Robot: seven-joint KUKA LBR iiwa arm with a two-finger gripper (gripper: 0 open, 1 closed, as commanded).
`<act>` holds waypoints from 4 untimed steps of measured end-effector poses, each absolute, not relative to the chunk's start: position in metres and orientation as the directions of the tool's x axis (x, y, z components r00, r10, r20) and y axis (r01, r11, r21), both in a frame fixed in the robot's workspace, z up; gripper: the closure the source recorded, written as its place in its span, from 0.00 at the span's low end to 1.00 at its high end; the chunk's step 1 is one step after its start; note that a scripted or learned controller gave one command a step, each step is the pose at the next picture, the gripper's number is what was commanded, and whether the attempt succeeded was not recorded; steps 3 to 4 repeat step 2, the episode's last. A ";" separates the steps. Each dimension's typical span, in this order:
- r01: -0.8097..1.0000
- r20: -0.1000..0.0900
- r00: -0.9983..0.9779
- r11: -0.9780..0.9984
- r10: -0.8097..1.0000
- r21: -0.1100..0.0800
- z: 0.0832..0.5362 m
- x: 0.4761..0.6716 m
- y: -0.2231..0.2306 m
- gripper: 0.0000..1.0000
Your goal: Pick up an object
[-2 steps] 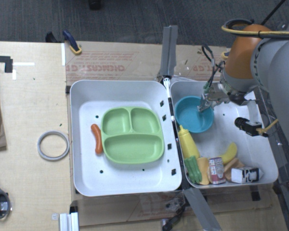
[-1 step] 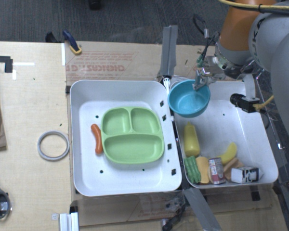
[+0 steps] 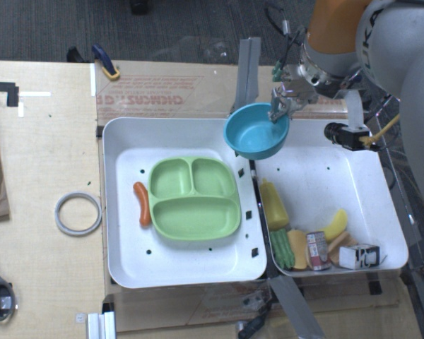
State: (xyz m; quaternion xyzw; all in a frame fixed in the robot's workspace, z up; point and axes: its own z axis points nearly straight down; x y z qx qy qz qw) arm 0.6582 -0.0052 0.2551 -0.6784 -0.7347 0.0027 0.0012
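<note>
Nearest the camera, along the near edge of the right bin (image 3: 389, 189), a small cluster is seen: a green ridged piece (image 3: 280, 248), a small can (image 3: 316, 251), a white box (image 3: 359, 256) and a yellow banana-shaped toy (image 3: 336, 224), with a yellow block (image 3: 274, 205) just beyond them. The left bin (image 3: 116, 210) holds a green divided plate (image 3: 195, 198), and an orange sausage (image 3: 143, 203) lies just beside the plate's left side. A blue bowl (image 3: 254, 131) is held tilted above the far end of the divide between the bins, its right rim pinched between the fingers of the gripper (image 3: 281, 109). The bowl is judged light, stiff and smooth plastic, likely slippery; a thin rim pinch may let it swing or slip, so a deeper bite on the wall is advised.
</note>
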 end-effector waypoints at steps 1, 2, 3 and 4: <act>0.993 -0.002 -0.118 0.118 0.993 -0.002 0.274 0.600 -0.074 1.00; 0.953 0.000 -0.302 0.302 0.953 -0.003 0.210 0.563 -0.145 1.00; 0.953 0.000 -0.302 0.302 0.953 -0.003 0.210 0.563 -0.145 1.00; 0.953 0.000 -0.302 0.302 0.953 -0.003 0.210 0.563 -0.145 1.00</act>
